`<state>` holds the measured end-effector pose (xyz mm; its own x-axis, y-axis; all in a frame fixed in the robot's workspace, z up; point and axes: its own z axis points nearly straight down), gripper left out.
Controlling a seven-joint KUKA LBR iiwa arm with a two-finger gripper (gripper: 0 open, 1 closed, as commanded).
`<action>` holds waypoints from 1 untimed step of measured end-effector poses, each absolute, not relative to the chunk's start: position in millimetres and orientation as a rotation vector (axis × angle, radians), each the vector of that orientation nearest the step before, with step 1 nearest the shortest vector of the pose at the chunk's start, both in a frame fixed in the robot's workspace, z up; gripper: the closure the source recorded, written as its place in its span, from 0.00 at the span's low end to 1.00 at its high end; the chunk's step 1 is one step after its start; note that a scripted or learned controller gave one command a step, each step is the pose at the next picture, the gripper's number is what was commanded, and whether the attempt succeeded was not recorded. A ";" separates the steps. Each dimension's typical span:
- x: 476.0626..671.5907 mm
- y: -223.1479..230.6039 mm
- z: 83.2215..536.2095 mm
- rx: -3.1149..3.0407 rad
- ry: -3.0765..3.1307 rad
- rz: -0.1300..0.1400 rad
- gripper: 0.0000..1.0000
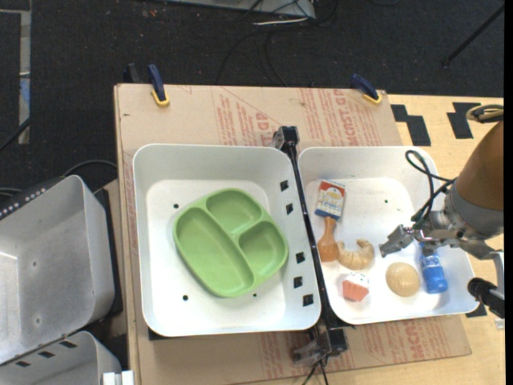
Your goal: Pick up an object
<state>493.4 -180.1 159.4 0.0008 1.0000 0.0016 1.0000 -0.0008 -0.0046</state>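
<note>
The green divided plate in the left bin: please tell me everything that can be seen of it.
The green divided plate is a light green tray, plastic by its look, with rounded corners and three compartments: one long section along its left side and two smaller ones on its right. Nothing lies in the compartments. It lies flat, right side up, turned at a slant, near the middle of the left white bin. It touches only the bin floor.

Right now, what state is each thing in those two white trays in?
Green divided plate: lying flat, right way up, in the left bin.
Small carton: lying flat in the right bin.
Croissant: resting on the bin floor.
Wooden piece: lying beside the croissant.
Round bun: resting free.
Blue bottle: lying on its side.
Red and white piece: resting free.
Gripper: hovering, holding nothing.
</note>
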 end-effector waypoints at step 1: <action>487.7 -176.9 114.5 -2.220 -2.216 0.003 0.00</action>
<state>487.7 -176.9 114.5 0.0019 1.0000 0.0018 1.0000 -0.0019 -0.0048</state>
